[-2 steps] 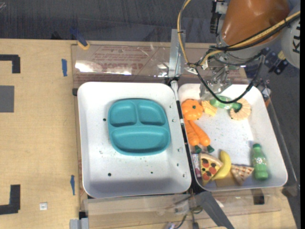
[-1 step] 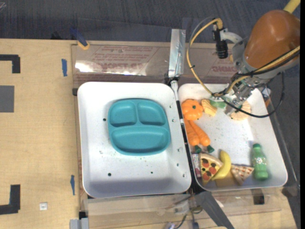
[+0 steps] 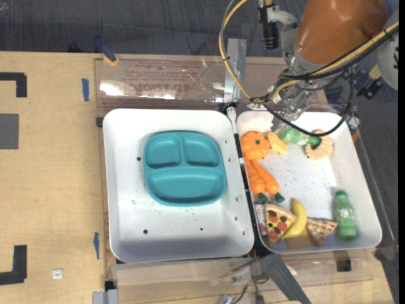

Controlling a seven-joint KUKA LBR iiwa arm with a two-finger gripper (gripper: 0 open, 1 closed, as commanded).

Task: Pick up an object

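Observation:
My gripper [image 3: 292,111] hangs over the back of the right bin [image 3: 364,189], just above a small green object [image 3: 295,135]. Beside that object lie a yellow piece [image 3: 277,144] and a tan scalloped piece [image 3: 320,147]. Further left sit an orange pumpkin [image 3: 254,144] and carrots [image 3: 262,177]. Along the front of the bin lie a pizza slice [image 3: 276,220], a banana [image 3: 298,218], a brown wedge [image 3: 321,229] and a green bottle [image 3: 344,215]. Nothing shows between the gripper and the toys below it.
The left bin [image 3: 120,189] holds a teal divided plate [image 3: 185,168]. A metal post [image 3: 235,68] and a yellow cable [image 3: 235,18] rise behind the divider between the bins. Bare floor shows in the middle of the right bin.

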